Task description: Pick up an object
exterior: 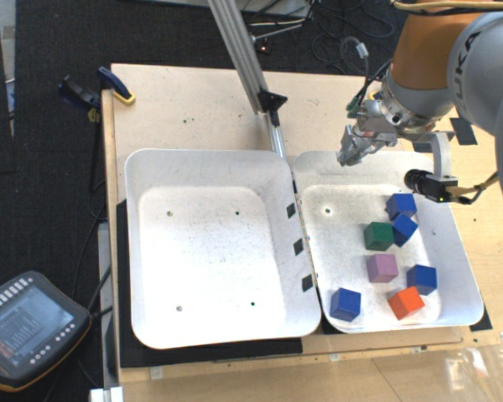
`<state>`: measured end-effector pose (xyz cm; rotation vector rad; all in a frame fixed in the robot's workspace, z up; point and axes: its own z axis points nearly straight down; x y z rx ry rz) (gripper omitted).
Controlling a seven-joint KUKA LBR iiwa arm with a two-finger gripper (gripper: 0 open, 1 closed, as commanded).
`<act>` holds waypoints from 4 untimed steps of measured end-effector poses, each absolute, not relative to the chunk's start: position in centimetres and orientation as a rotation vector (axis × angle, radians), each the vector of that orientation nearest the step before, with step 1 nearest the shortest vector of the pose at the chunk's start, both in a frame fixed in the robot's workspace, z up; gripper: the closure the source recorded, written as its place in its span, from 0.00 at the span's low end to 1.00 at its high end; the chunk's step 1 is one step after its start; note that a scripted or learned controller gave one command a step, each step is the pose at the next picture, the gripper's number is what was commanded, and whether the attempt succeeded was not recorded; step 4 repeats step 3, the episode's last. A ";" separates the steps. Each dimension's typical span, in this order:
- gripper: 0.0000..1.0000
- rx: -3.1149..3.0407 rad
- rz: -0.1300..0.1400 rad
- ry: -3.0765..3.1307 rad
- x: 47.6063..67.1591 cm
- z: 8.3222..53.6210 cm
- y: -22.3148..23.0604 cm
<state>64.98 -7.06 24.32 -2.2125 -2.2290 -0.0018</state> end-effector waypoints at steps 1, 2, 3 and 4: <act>1.00 -2.210 0.000 -2.228 64.1 23.3 -1.6; 1.00 -2.211 -0.001 -2.228 61.9 24.1 3.2; 1.00 -2.211 0.000 -2.229 60.6 24.7 7.8; 1.00 -2.211 0.000 -2.229 60.6 24.7 7.8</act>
